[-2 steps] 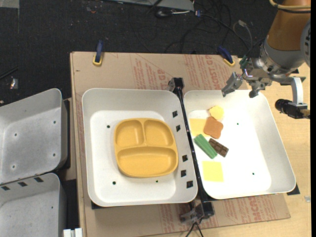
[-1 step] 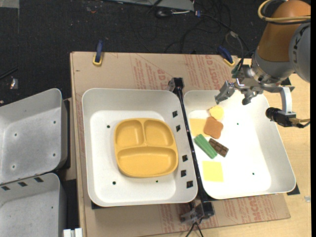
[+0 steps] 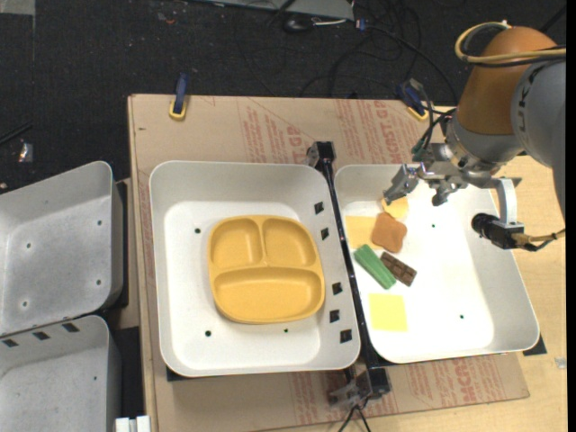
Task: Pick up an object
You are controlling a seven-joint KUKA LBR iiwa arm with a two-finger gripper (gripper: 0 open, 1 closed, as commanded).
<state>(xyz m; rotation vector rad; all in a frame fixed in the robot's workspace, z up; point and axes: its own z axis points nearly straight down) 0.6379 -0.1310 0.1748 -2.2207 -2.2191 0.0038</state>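
Here the fingers [image 3: 423, 185] hang spread apart with nothing between them, over the far part of the right bin [image 3: 504, 304]. Just below their left tip lies an orange-brown block [image 3: 390, 233], apart from it. Further toward the near rim rest a green bar [image 3: 373, 266] and a dark brown piece [image 3: 400, 268], touching side by side, then a flat yellow square [image 3: 388, 312]. Well off to the fingers' left, the left bin [image 3: 180, 331] holds a yellow divided plate [image 3: 266, 269].
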